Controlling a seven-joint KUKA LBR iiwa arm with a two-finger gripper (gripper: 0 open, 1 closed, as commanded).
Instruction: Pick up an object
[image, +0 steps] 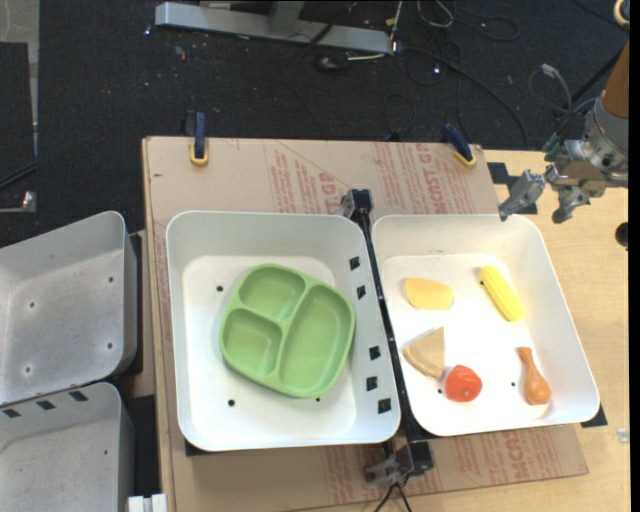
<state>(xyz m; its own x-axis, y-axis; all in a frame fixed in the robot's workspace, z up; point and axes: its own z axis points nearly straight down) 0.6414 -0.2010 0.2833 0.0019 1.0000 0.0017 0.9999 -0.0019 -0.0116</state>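
The right bin (560, 275) holds several toy foods: a yellow corn cob (501, 292), a pale yellow potato-like piece (428, 293), a tan wedge (426, 352), a red tomato (462, 384) and an orange drumstick (534, 377). My gripper (545, 198) hangs above the bin's far right corner, beyond the corn cob. Its two dark fingers are spread apart, with nothing between them.
The left bin (190, 330) holds a green divided plate (288, 329). A row of black clips runs along the seam between the bins. Brown cardboard lies under both bins, pinned by clamps at its far edge. White trays (60, 290) sit off to the left.
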